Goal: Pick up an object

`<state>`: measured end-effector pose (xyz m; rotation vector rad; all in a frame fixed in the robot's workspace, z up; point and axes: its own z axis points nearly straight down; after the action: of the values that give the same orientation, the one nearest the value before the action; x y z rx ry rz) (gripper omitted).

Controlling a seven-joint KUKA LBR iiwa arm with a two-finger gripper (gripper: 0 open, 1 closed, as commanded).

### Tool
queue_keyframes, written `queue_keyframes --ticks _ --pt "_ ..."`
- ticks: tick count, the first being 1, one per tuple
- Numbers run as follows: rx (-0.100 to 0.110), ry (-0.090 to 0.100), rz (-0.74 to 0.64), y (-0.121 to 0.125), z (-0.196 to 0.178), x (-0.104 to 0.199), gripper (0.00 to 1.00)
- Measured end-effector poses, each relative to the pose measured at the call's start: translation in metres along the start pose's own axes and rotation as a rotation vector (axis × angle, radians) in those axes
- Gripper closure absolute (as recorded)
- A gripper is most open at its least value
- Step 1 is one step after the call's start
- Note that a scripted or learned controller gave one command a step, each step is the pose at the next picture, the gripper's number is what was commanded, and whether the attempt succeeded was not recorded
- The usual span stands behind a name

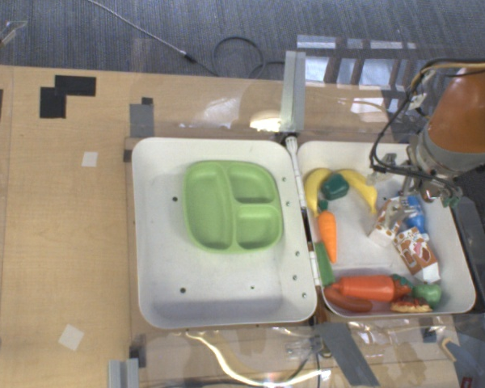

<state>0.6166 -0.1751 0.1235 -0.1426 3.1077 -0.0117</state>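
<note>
**Free room and obstacles around the green tray**

The left bin (158,297) is occupied in its middle by the green tray (231,204); bare floor is left all around the tray. Right of the tray, past the divider, the right bin (461,285) is crowded: banana (362,184), carrot (328,231) and red pepper (370,288) lie there, with open floor left between carrot and carton (416,250).
</note>
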Motion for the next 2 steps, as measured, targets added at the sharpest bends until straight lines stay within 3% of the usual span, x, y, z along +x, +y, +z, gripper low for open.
queue_keyframes --ticks 1,2 --pt "0.004 -0.009 0.028 0.004 0.008 0.019 0.0" --pt "0.015 -0.034 -0.239 -0.02 0.007 0.095 0.0"
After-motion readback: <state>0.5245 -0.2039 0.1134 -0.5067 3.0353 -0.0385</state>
